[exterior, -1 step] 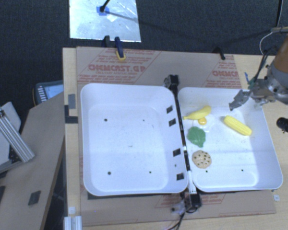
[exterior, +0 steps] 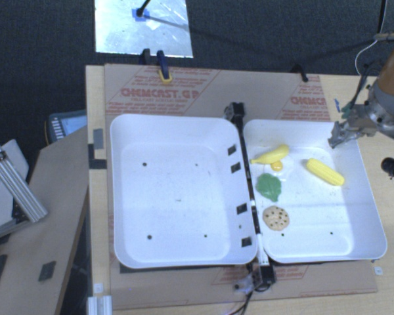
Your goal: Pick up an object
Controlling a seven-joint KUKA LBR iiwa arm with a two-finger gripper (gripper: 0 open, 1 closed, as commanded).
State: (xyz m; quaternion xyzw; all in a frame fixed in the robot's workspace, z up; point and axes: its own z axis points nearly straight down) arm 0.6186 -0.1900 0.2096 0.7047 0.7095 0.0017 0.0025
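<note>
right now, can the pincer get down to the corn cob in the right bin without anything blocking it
Probably yes. The pincer hangs over the right bin's far right corner, and the corn cob lies just below it in the camera view, apart from the banana and with nothing on top of it.

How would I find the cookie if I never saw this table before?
Look at the right white bin, the one with toy food in it. Go to its left side by the black divider; the cookie lies there, just below the green leafy piece. It is the one round, flat, tan thing with dark specks, unlike the long yellow pieces.
</note>
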